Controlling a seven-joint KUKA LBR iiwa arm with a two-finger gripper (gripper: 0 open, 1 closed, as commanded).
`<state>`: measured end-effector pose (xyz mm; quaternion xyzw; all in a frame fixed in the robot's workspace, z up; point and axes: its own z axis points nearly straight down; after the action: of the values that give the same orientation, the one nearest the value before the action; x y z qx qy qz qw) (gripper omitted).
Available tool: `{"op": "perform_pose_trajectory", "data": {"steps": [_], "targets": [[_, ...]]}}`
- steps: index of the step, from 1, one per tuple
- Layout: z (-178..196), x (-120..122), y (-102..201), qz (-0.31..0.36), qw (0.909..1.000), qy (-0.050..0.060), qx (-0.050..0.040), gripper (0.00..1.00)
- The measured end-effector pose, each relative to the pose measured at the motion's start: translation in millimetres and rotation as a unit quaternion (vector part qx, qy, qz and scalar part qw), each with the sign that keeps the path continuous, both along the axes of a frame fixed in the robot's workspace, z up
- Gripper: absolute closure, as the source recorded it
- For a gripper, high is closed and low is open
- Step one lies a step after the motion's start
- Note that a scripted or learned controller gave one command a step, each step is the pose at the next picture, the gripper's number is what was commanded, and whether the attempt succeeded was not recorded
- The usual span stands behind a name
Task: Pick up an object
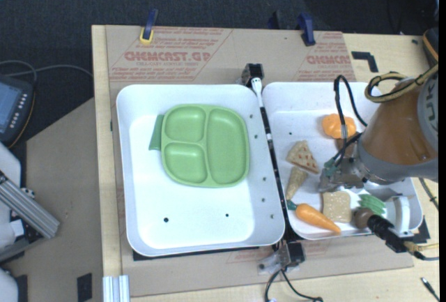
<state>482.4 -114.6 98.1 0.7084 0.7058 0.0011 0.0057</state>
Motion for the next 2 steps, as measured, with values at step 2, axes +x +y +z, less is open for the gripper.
{"op": "perform_pose_trajectory", "data": {"steps": [2], "targets": [[90,13,2,0.002,1.0000,0.002,0.0021,1.00]]}}
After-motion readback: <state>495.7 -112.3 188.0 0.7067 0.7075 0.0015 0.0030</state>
